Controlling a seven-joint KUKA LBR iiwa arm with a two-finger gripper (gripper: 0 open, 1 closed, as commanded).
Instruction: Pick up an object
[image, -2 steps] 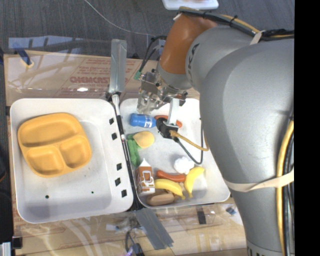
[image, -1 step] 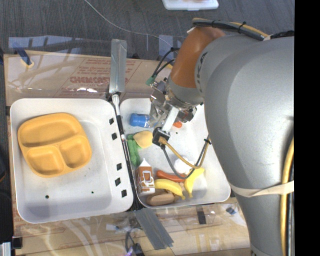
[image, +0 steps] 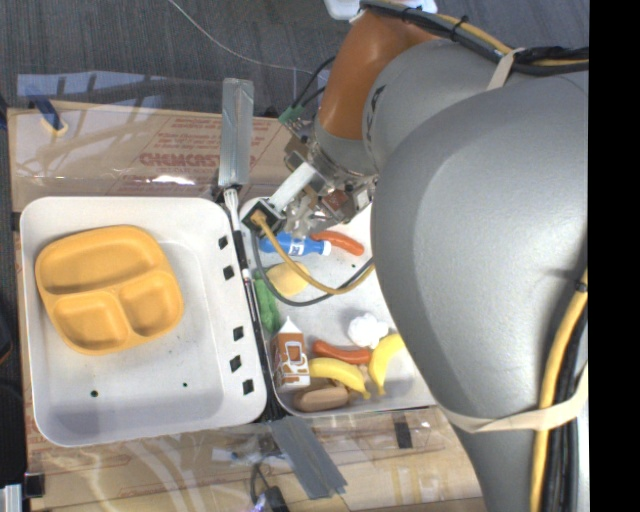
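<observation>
The grey arm (image: 480, 230) reaches in from the right, its bulky rounded link spreading over most of the right bin (image: 330, 405). Above the wrist sits the orange band (image: 350, 75), over that bin's far end. Below the band, the gripper (image: 295, 215) points down over the bin's far left corner, beside the inner wall.

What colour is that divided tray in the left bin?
The divided tray is yellow-orange, seen plainly in the camera view.

Right bin (image: 285, 408) crowded with toy food; left bin (image: 130, 400) open below the yellow tray (image: 108, 288).
</observation>
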